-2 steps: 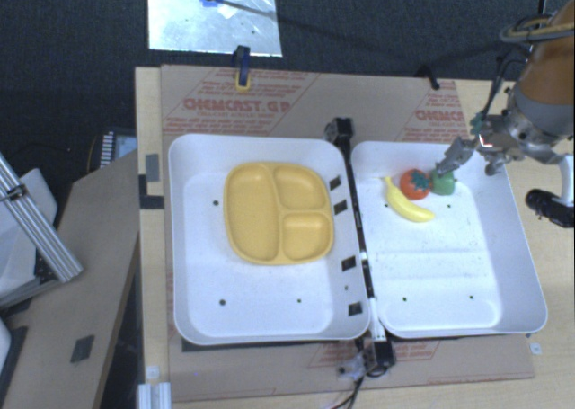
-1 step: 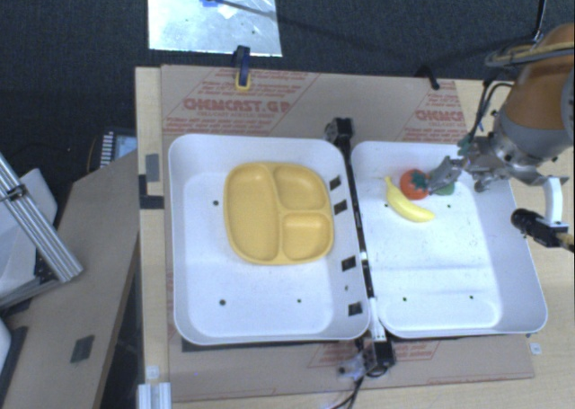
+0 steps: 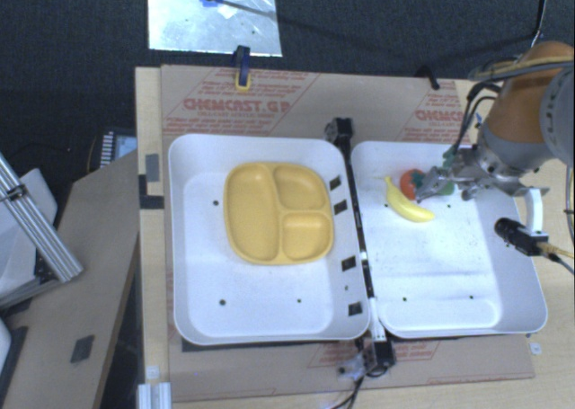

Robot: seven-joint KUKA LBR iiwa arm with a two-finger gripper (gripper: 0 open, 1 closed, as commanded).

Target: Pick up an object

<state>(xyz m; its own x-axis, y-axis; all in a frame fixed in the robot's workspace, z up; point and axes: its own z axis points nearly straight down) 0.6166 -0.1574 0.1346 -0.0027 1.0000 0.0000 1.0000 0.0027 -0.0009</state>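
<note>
The tool is low at the tomato and banana, at 12 o'clock in the right bin; its state I cannot tell, nothing is lifted yet.

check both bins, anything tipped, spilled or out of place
Nothing stands out. The yellow divided plate lies flat near the middle of the left bin. In the right bin, the banana lies against a small red object near the back, with the gripper right beside them. No spill or damage is visible.
</note>
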